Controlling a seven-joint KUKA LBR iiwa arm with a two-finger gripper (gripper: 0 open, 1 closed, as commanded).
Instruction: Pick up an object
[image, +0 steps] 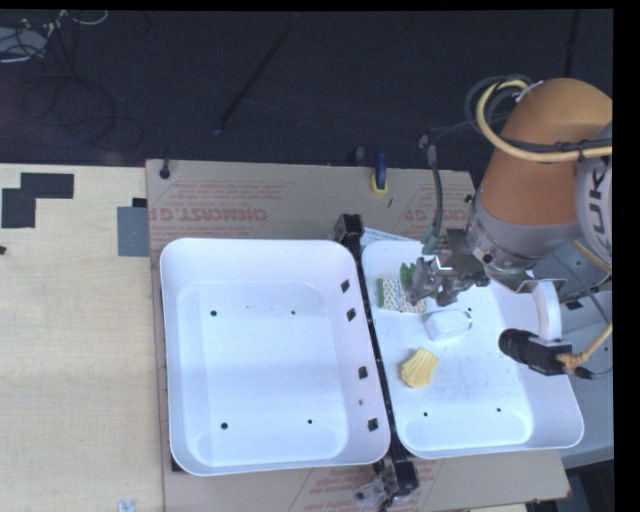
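I'm looking at three candidates in the right bin (560, 425), all clustered in its far half. A small white block (447, 324) lies just beside the jaws (428, 283), toward the bin's middle. A green-and-white patterned piece (393, 293) sits close to the divider edge, next to the left bin (190, 300). A yellow ridged piece (419, 368) lies nearer the bin's centre, apart from the others.

My read: the arm is down low in the far-left corner of the right bin because that's where the pickings bunch up. The green-and-white piece and the white block both look within reach.

Now the jaws. They sit over the spot between those two pieces, but the wrist hardware hides the tips. I can't tell whether they're spread or closed, or whether anything is pinched. I won't call a grasp.
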